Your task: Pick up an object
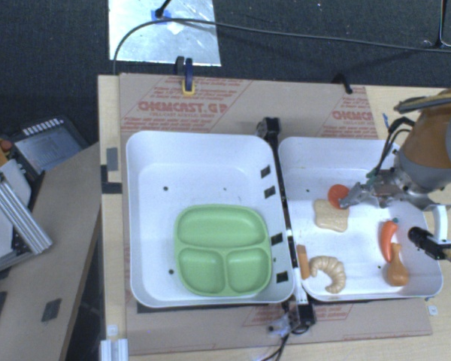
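Observation:
In the right bin (pixel 301 164) lie a round red piece (pixel 336 194), a pale bread-like slice (pixel 331 217), a croissant (pixel 329 271), an orange carrot (pixel 389 236), a tan pear-shaped piece (pixel 396 271) and a small orange stick (pixel 302 262). My gripper (pixel 355 197) reaches in from the right and sits low over the bin. Its tip is right beside the red piece, on that piece's right side, just above the pale slice. I see nothing between its fingers.
The left bin (pixel 150 164) holds a green divided plate (pixel 222 248). The wall between the two bins (pixel 279 201) runs just left of the food pieces. The grey arm with its orange band (pixel 428 145) crosses the right bin's right edge.

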You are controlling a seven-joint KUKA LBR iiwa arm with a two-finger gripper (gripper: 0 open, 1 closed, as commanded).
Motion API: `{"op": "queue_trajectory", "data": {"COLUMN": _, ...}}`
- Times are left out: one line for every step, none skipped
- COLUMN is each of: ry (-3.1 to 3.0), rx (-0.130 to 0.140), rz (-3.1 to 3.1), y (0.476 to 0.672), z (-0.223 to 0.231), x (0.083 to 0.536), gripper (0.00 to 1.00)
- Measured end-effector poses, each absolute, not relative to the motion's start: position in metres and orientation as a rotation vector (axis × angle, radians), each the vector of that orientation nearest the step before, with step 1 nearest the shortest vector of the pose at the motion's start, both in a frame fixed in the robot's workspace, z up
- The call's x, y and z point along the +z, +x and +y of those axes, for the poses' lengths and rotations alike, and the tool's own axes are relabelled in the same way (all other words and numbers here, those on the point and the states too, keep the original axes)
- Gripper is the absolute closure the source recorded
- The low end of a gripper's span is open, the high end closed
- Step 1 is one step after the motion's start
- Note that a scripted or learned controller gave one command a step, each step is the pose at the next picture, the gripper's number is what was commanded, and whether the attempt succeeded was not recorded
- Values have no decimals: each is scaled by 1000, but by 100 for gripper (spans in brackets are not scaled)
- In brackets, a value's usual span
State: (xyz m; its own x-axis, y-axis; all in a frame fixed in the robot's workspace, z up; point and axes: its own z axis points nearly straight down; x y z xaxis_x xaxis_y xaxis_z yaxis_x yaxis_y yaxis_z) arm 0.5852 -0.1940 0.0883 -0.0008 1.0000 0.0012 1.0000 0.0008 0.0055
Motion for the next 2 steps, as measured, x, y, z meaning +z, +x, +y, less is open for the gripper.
{"op": "queue_trajectory", "data": {"ry": 2209, "rx": 13, "rz": 2215, "y": 587, "z": -195, "x": 101, "gripper": 100}}
{"op": "queue_trajectory", "data": {"ry": 2213, "rx": 4, "rz": 2223, "y": 591, "z": -187, "x": 161, "gripper": 100}}
